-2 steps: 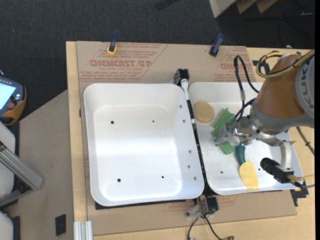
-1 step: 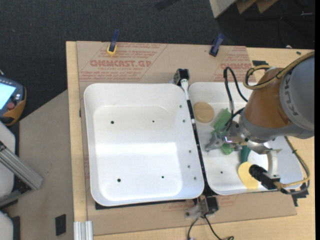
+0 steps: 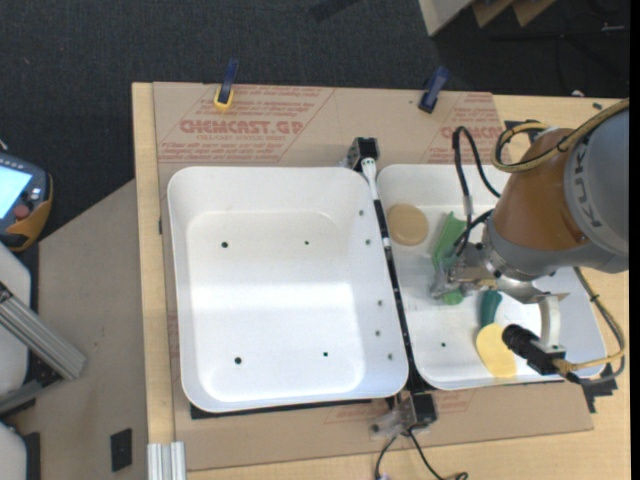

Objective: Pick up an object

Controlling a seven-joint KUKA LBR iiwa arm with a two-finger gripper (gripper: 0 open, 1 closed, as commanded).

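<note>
Hovering end effector (image 3: 452,286), grip state unclear, touching green object (image 3: 447,240) in right bin (image 3: 440,363).

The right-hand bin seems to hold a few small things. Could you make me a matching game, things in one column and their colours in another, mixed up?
Things:
1. round disc at the far left of the right bin
2. flat piece beside the gripper
3. soft lump near the bin's front edge
4. band on the arm above the wrist

Colours:
A. yellow
B. orange
C. tan
D. green

Pairs: 1-C, 2-D, 3-A, 4-B
</note>
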